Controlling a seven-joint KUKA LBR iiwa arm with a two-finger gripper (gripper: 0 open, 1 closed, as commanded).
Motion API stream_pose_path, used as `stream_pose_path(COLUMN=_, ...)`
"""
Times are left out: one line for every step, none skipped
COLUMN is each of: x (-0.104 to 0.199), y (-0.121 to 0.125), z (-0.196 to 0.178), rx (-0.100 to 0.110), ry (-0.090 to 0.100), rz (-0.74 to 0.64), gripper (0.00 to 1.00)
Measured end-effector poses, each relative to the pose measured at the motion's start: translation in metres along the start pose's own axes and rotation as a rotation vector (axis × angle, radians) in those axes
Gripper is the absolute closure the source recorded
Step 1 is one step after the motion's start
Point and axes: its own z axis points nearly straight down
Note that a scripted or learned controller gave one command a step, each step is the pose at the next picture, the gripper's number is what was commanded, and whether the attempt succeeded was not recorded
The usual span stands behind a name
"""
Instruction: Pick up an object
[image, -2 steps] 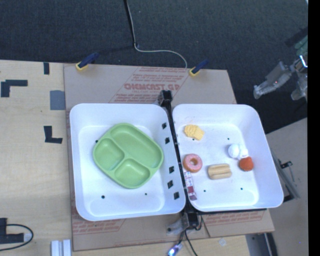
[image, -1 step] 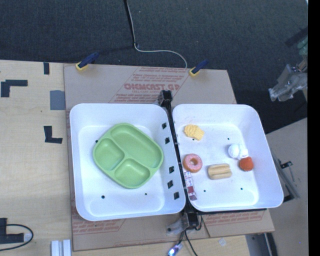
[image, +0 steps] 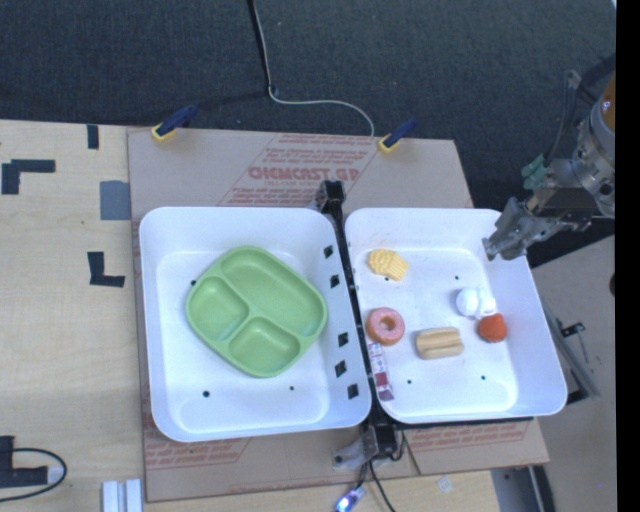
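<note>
Two white bins (image: 160, 300); end effector (image: 505, 243) above right rim.

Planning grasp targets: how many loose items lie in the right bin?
5, none seemingly hidden: yellow piece at back left, donut front left, bread roll front centre, white item and red ball at right.

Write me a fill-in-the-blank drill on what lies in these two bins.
1. The green divided plate lies in the ____ bin.
2. The pink-iced doughnut lies right beside the ____ between the bins.
3. The small red ball lies next to a ____ object.
4. The hand is above the right bin's ____ corner.

Missing words: left; divider; white; far right
</note>
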Motion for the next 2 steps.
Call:
stream_pose_path(x=0.034, y=0.001, z=0.118, rx=0.003, ry=0.0, rz=-0.001, gripper=1.0)
stream_pose_path(x=0.134, y=0.002, z=0.044, rx=-0.017, ry=0.002, rz=-0.013, gripper=1.0)
